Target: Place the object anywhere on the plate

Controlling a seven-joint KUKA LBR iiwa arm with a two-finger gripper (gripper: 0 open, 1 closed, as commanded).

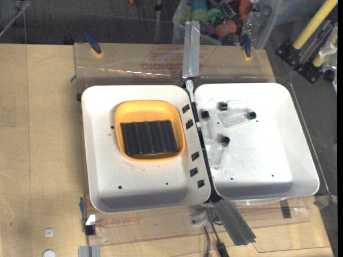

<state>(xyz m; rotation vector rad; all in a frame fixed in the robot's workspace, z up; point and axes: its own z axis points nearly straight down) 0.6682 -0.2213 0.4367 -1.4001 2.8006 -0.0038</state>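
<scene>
An orange-yellow square plate [146, 111] lies in the left white bin [102, 154], toward its middle and back. A black ribbed rectangular object [149, 137] lies flat on the plate and covers its front half. In the right white bin [273, 159] lie three clear plastic vials with black caps. One vial [239, 115] is near the back, a second vial [218, 148] is by the left wall, and a third small vial [204, 114] is beside the divider.
A raised divider [194, 143] with black marks runs between the two bins. A metal strip [191, 50] stands behind them. A clear box of colourful toys [225, 9] and a yellow pole [319, 17] sit beyond the bench.
</scene>
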